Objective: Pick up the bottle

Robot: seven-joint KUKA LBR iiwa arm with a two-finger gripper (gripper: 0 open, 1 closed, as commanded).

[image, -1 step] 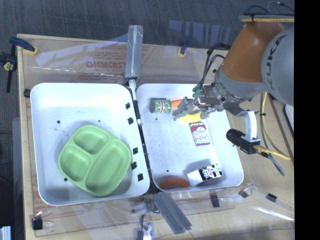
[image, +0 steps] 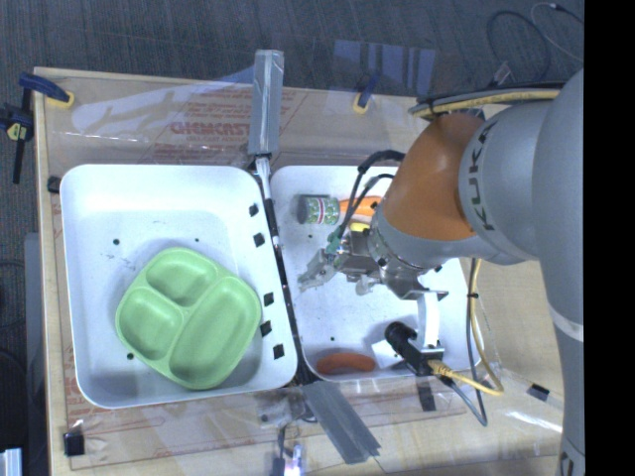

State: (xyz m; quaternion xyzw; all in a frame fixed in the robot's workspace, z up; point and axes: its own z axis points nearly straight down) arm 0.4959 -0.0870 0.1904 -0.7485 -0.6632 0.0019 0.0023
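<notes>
A small container with a green label and a pale cap [image: 317,209] lies on its side near the far wall of the right bin [image: 298,315]; it looks like the bottle. Just to its right an orange object [image: 363,206] is partly hidden under the arm. My gripper [image: 322,266] hangs low over the middle-left of the right bin, a short way in front of the green-labelled container and apart from it. I see nothing held in it.
A brown-red sausage-shaped item [image: 345,363] lies by the right bin's near wall. A green divided plate [image: 189,315] rests in the left bin [image: 89,226]. The grey-and-orange arm covers the right half of the right bin.
</notes>
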